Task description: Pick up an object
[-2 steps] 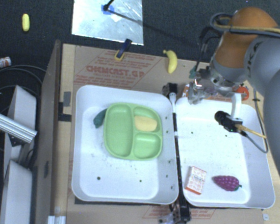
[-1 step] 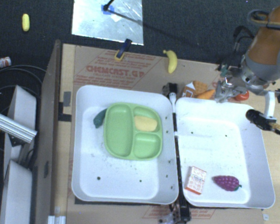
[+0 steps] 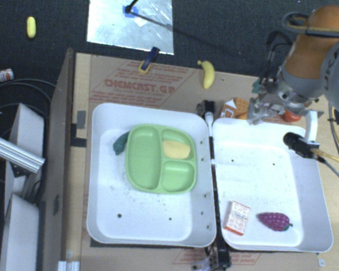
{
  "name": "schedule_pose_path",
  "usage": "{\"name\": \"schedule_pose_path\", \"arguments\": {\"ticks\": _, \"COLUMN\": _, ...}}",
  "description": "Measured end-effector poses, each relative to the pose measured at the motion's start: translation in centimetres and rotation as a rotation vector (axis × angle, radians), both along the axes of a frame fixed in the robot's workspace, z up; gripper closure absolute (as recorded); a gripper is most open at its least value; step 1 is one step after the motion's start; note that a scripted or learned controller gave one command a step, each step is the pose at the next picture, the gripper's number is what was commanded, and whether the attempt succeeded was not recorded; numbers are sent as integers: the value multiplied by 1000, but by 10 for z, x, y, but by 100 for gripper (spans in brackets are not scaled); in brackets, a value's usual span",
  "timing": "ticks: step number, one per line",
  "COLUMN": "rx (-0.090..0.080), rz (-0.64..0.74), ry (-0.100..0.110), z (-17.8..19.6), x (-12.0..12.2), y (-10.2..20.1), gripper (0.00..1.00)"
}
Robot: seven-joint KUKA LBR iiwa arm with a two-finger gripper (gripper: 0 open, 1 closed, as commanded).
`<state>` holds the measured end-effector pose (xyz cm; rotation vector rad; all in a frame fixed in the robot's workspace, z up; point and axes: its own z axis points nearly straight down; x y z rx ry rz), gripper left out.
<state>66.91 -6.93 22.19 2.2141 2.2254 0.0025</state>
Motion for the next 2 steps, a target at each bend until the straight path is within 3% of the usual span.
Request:
{"name": "schedule_pose_path", "arguments": {"ticks": 1, "rx": -1, "rz": -6, "ry": -1, "z": 21, "x": -11, "y": -27, "gripper": 100}}
{"name": "schedule_pose_path", "arguments": {"ticks": 2, "rx": 0, "rz": 0, "ry": 0, "z": 1, "x": 0, "y": -10, "gripper": 100}}
